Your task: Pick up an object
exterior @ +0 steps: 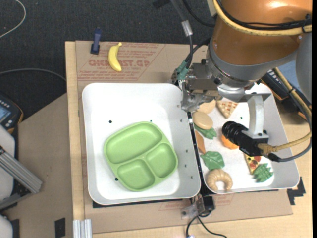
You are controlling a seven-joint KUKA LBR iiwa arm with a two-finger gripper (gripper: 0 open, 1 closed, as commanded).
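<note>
We see the gripper [191, 103] low over the top left corner of the right bin [285, 148], close against the wall it shares with the left bin [94, 133]. The arm's bulk hides its working end, so we cannot tell whether it is wide or narrow, and we see nothing held in it.

Just below the gripper lies a tan bun [202, 120], with a small green leaf [208, 133] touching its lower edge. To the right of the bun we find a wedge of waffle [227, 107], pale with a grid pattern. An orange strip [199, 142] runs along the left wall of this bin, beneath the bun. An orange piece [228, 143] sits near the bin's middle, partly covered from above. Lower down we count a second, larger leaf [213, 159], and a croissant [219, 180] near the bottom edge. At the lower right a small red and yellow piece [253, 164] lies touching a green leafy piece [263, 172].

The left bin carries a green divided plate [141, 155] with three compartments, lying flat and tilted towards the bottom right corner.

On the counter [148, 58] beyond the bins we see a banana [115, 57], and just beside it, to the left, a small blue thing [95, 42].
</note>
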